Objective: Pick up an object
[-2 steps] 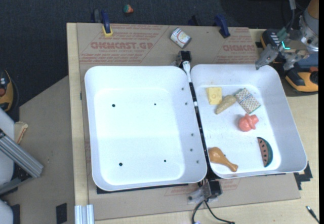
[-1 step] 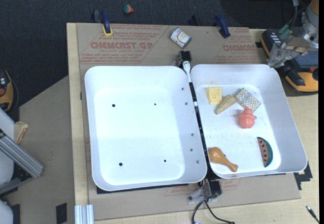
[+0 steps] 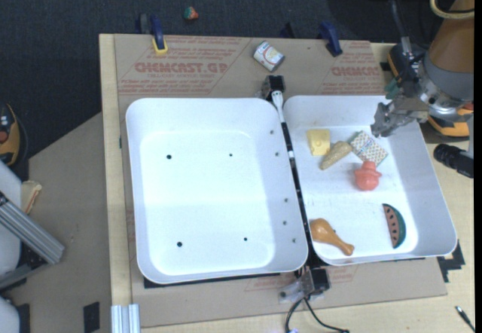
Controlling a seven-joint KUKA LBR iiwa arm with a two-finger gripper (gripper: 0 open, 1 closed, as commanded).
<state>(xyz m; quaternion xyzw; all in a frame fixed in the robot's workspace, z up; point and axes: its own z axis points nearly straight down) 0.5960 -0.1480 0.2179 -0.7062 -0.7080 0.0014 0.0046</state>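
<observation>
Claw [image 3: 385,119] over the right bin's [image 3: 429,173] far edge, beside a patterned block [image 3: 369,148]; whether it is open cannot be told. Left bin [image 3: 135,173] alongside.

You have two bins side by side on the board [image 3: 226,60]: the left bin [image 3: 151,173] and the right bin [image 3: 429,181]. In the right bin, the cheese [image 3: 318,141], corn [image 3: 336,155] and box [image 3: 369,148] sit in a row near the back, the box rightmost. Just in front of the box lies the pear [image 3: 367,176]. Near the front lie the drumstick [image 3: 330,235], left, and the melon slice [image 3: 394,224], right. Behind the bins, a small carton [image 3: 268,56] rests on the board.
</observation>
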